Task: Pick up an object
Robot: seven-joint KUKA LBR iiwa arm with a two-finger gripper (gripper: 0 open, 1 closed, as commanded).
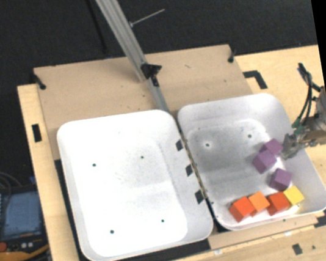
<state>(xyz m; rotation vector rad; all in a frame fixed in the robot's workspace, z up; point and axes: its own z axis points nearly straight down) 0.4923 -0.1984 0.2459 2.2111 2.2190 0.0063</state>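
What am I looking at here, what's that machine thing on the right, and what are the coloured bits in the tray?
One camera looks down at a slant on a wooden bench bearing two shallow white bins. A robot arm reaches in from the right; its gripper sits at the right bin, beside a purple block. I can't tell whether it grips anything. A second purple block lies nearer the front, and along the front wall sits a row of orange, red and yellow blocks. The left bin adjoins it.
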